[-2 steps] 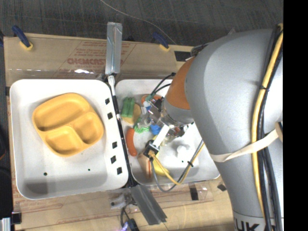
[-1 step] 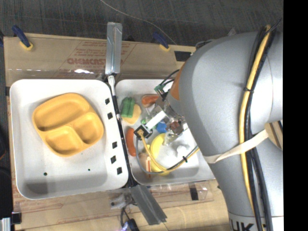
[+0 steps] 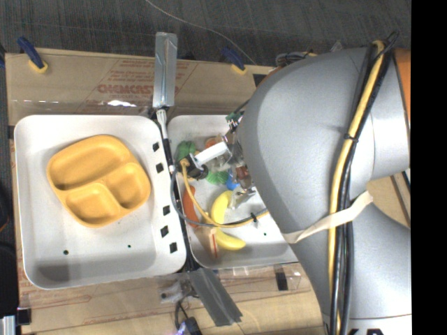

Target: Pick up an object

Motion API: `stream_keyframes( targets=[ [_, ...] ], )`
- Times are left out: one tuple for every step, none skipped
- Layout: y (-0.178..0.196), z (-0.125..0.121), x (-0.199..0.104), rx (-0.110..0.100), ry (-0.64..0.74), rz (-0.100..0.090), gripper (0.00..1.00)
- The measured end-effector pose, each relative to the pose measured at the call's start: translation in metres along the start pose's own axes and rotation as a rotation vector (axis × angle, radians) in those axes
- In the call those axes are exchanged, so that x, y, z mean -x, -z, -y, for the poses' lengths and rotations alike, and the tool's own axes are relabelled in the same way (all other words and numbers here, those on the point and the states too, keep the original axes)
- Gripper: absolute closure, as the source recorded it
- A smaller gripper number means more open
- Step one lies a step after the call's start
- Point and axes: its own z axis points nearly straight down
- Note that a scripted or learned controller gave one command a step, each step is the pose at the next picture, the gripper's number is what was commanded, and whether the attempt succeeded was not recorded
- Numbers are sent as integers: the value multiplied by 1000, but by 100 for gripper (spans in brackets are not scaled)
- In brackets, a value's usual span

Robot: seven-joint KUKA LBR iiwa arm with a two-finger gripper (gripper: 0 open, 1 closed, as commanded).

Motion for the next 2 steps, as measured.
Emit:
stream_keyframes(
  targets=[
    [-3,-2,-22,-2,0,2,0],
    [8,0,-24,-3,11,1,100]
  ],
)
